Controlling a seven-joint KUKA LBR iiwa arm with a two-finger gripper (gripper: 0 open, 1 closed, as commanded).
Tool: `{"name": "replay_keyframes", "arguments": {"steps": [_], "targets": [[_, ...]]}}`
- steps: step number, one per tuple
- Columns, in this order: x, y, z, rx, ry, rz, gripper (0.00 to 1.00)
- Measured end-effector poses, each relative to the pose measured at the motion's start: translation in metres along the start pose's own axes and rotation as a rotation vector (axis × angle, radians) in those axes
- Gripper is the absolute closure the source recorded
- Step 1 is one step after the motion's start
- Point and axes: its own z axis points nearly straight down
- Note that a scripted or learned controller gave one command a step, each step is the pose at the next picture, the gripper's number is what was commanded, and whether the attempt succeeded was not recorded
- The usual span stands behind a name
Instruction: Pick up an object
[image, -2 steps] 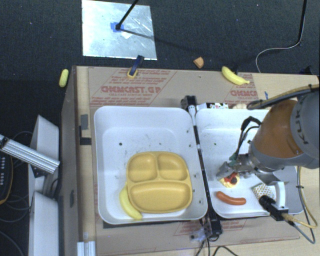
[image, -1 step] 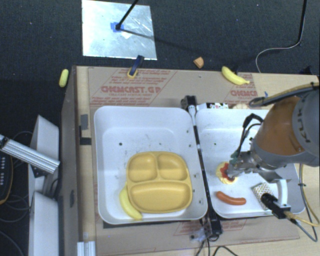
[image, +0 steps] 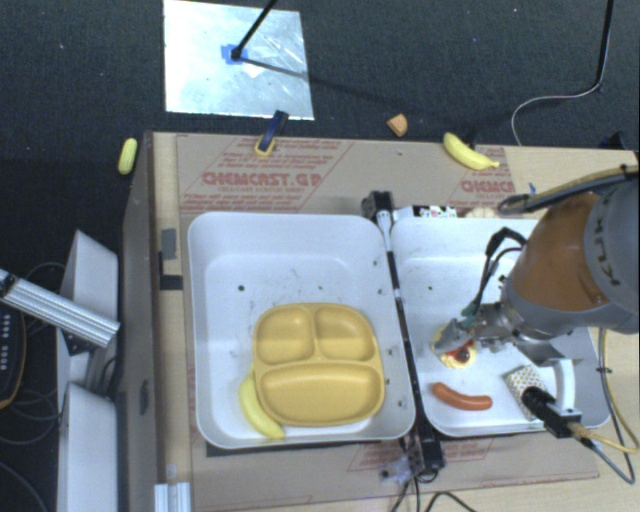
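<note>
Gripper: the gripper (image: 462, 338) is down in the right bin (image: 440, 250), right over a small yellow-and-red toy (image: 456, 352). Whether it has closed on anything I cannot tell; the wrist hides the contact.

Thing under the gripper: the small toy sits directly beneath the tip, touching or nearly so. It looks like light moulded plastic, rounded and probably slick. Its exact shape is too blurred to name.

Thing just below: a toy sausage (image: 461, 398) lies flat on the bin floor, a little nearer the front wall than the gripper and apart from it. I judge it light, stiff and smooth; a pinch across the middle of its narrow width should hold best, since the rounded ends would squirt out.

Further out, same side: a patterned block (image: 522, 379) rests beside the arm's base.

Across the divider: the left bin (image: 290, 250) carries a yellow divided plate (image: 318, 362) and a toy banana (image: 256, 410) tucked against the plate's near-left edge.

Beyond the bins: another banana (image: 468, 151) on the bench.
</note>
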Motion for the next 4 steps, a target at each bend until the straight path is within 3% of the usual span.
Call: {"name": "replay_keyframes", "arguments": {"steps": [1,2,3,4], "targets": [[0.0,0.031,0.025,0.001,0.0,-0.001,0.0],[-0.004,0.013,0.025,0.002,0.0,0.001,0.0],[-0.004,0.014,0.015,0.0,0.0,0.0,1.0],[0.059,0.056,-0.075,-0.001,0.0,-0.002,1.0]]}}
